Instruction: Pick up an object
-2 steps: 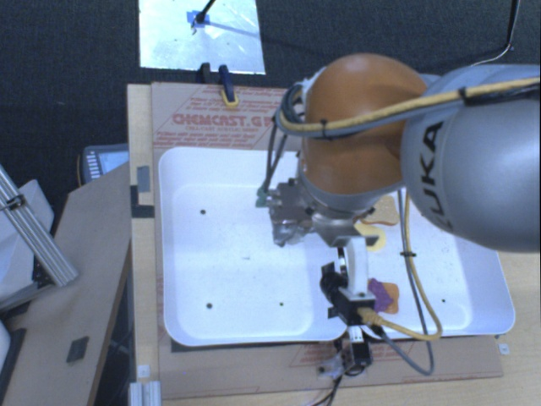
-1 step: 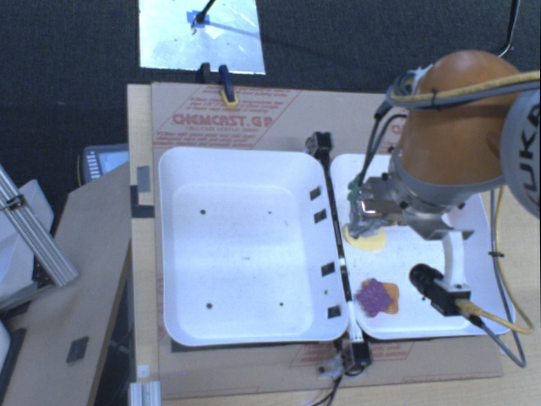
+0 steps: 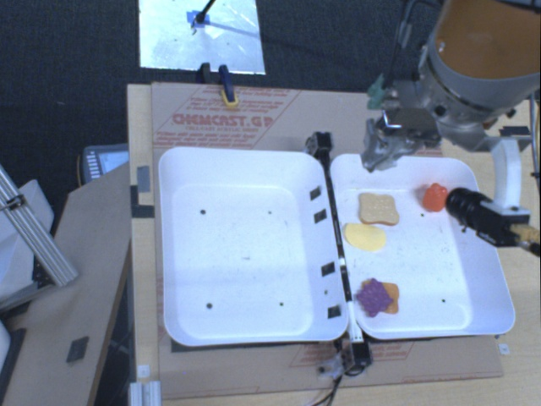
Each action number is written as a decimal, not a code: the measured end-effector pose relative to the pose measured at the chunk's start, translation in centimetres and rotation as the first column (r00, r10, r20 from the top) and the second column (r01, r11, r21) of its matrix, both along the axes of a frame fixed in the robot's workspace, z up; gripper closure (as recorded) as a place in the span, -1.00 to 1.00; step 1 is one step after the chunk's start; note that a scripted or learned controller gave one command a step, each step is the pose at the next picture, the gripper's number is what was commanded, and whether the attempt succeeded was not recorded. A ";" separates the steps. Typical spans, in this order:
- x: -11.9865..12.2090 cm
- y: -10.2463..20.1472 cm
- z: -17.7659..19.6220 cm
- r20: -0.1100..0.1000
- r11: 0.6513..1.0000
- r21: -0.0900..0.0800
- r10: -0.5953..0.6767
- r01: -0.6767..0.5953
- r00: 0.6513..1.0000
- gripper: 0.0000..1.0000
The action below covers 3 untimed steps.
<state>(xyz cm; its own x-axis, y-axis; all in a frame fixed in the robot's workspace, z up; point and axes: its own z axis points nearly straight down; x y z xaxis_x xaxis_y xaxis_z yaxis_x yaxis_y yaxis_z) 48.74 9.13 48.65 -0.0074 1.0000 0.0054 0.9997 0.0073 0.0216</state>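
Note:
My gripper hangs over the far left corner of the right bin, with nothing seen in it. Just in front of it, a tan toast-shaped slice lies on the bin floor. A pale yellow piece lies right below the slice. An orange-red object sits to the right, near the bin's far side. Close to the bin's front left lies a purple piece on top of a small orange square.
The left bin stands beside the right one, with a black clipped divider between them. A black device on a white bracket juts over the right bin's right side. A shiny plate lies behind the bench.

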 end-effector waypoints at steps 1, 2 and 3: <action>-0.2 9.5 -2.3 -0.020 1.000 -0.003 0.005 -0.005 1.000 1.00; 3.6 11.7 5.3 -0.012 1.000 -0.001 -0.002 0.002 1.000 1.00; 15.3 12.1 4.7 -0.016 1.000 -0.005 -0.009 0.009 1.000 1.00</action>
